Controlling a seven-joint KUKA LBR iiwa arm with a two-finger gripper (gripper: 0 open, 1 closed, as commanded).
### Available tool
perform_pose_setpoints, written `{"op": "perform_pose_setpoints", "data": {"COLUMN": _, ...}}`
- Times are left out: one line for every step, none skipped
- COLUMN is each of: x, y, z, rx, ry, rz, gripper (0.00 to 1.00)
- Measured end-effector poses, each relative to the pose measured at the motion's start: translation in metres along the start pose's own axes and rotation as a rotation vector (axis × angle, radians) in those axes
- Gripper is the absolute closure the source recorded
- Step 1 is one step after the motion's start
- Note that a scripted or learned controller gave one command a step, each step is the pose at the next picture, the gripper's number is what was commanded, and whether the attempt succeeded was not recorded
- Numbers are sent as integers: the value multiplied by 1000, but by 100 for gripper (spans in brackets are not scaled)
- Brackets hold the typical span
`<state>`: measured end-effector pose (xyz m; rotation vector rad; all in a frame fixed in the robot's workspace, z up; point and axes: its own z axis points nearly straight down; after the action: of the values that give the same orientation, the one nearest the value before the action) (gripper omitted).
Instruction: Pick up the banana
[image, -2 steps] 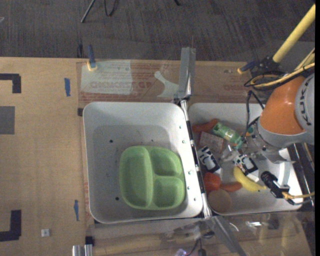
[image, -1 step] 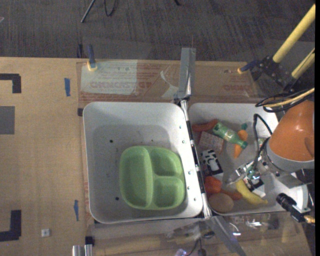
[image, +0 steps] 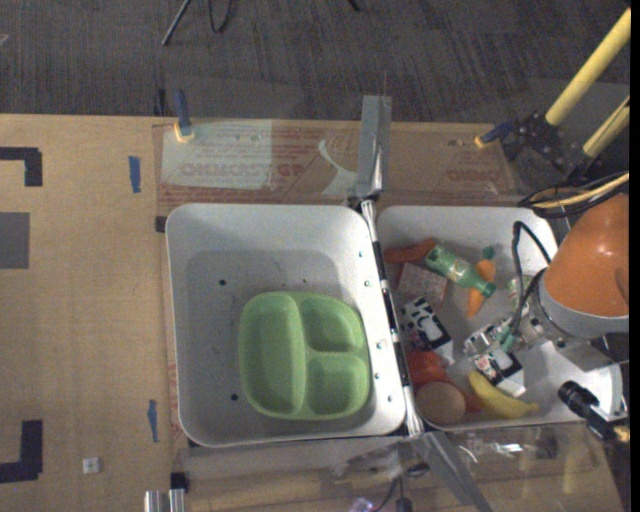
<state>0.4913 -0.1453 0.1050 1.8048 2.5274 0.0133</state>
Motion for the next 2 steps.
{"op": "perform_pose_setpoints", "data": {"x": 40, "y": 36, "z": -104, "rx": 33, "ry": 17, "rz": 474, "gripper": 100}}
{"op": "perform_pose_setpoints", "data": {"x": -22, "y": -19, "z": -31, "rx": 37, "ry": 16, "rz": 556, "gripper": 100}}
